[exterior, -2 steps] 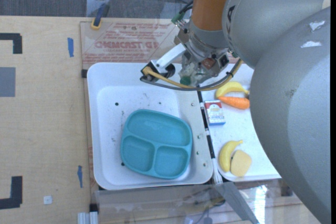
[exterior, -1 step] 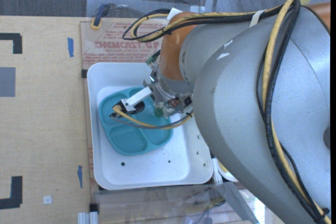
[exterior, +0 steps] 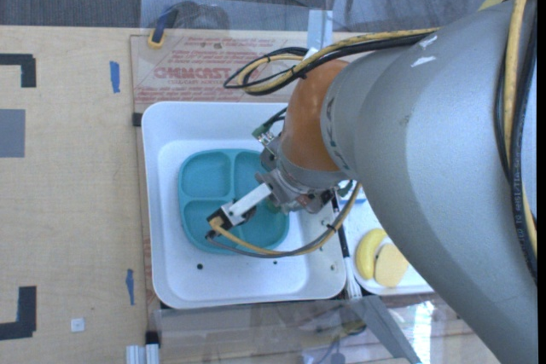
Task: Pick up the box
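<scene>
**Box**: judged to be the teal divided tray, the only container-like item among the contents. It lies flat on the floor of the left bin, about central, clear of the walls. Three compartments are visible, and the right part is covered by the wrist.

**Gripper**: low over the box's right edge, under the orange band of the arm. Whether it is released, clenched or grasping cannot be told, nor whether it touches the box.

**Other contents:** a yellow item in the right bin, well apart from the box and not involved.

**Step in hand (judged):** closing on the box before the lift.

**Handling notes (judged):**
- The box is shallow and wide, so the rim or a divider ridge is the only part narrow enough to pinch.
- The grip should straddle that edge squarely and be set deep before closing.
- A hold at one edge leaves the far side hanging, so the lift should be slow and straight up, with a watch for tilt or slip.
- The raised box should be kept off the bin wall.
</scene>
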Available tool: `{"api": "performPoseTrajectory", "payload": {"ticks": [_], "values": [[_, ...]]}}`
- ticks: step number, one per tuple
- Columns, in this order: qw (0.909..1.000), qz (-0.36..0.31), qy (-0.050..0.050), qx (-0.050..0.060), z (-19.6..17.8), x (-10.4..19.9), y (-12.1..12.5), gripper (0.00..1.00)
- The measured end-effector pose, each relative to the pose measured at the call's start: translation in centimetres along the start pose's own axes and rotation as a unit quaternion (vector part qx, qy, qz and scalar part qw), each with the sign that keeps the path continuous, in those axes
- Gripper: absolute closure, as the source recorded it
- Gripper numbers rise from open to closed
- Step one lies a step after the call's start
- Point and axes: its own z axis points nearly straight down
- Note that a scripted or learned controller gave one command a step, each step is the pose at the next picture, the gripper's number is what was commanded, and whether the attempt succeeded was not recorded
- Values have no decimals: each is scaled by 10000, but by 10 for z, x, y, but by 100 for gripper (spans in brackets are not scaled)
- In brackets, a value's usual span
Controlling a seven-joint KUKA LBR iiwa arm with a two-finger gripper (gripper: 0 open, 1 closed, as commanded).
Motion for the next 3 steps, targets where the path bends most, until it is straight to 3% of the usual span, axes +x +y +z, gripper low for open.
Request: {"api": "performPoseTrajectory", "payload": {"ticks": [1, 2, 3], "values": [[9783, 2045, -326, 5, -72, -16, 44, 100], [9733, 2272, -343, 7, -94, -47, 117, 100], [9702, 2402, -327, -9, -221, -34, 185, 100]]}}
